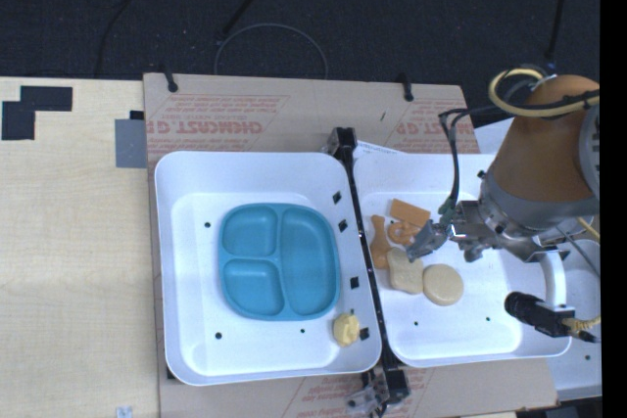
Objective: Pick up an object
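A brown cardboard sheet (294,117) printed with red, upside-down lettering too blurred to read lies under two white bins. In the right bin (470,348), the gripper (423,244) hovers over tan food pieces (404,271) beside a round biscuit (443,284); its opening cannot be judged. The left bin (186,348) holds a blue divided plate (277,260) and a yellow lump (346,328).

Bare floor in right bin (460,333) — food cluster (416,255) perhaps crowding its left.

Both white bins (186,210) look smooth, glossy plastic. Blue divided plate (279,259): smooth plastic, slight sheen. Board beneath (255,113): matt printed cardboard; bench at left (69,259): pale wood grain.
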`<state>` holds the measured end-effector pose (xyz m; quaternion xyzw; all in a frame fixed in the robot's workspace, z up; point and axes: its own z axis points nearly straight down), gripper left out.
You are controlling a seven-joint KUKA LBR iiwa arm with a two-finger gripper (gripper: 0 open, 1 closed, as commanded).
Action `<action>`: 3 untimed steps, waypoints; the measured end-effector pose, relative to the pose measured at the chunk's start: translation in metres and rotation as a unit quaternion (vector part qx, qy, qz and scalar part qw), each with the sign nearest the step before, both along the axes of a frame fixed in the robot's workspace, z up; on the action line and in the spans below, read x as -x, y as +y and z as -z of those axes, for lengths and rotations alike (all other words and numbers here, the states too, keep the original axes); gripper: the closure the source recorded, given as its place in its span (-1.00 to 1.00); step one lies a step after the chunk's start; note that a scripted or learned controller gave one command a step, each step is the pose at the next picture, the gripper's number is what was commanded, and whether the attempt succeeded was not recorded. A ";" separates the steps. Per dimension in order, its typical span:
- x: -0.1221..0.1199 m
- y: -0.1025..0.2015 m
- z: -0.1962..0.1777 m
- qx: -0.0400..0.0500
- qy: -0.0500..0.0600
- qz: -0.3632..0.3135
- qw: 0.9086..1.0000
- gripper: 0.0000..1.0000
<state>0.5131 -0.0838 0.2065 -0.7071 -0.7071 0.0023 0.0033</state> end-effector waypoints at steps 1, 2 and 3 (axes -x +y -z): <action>0.000 -0.004 0.063 0.000 0.001 0.000 1.000 -1.00; -0.001 -0.004 0.114 0.001 -0.004 0.000 1.000 -1.00; -0.002 -0.006 0.100 0.001 -0.005 0.004 1.000 1.00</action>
